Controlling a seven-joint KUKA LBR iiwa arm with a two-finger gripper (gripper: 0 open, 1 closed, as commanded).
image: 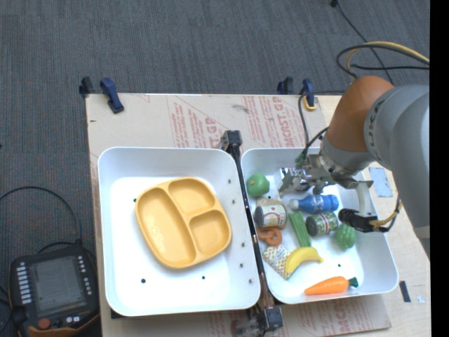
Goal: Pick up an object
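Note:
My gripper [300, 181] hangs over the back of the right bin [382, 258], just above the blue bottle [317, 203] and right of the green apple [258, 184]. Nothing shows between its fingers. Below it lie a small can with a brown label [271, 213], a green-labelled can [323, 223], a cucumber [299, 228], a pretzel [269, 236], a banana [303, 258], a carrot [328, 285] and a broccoli piece [345, 237].
The left bin [112, 272] holds a yellow divided plate [184, 220]. A black clamp bar [242, 181] runs between the bins. A teach pendant [49, 286] lies on the floor at lower left. Cables hang at upper right.

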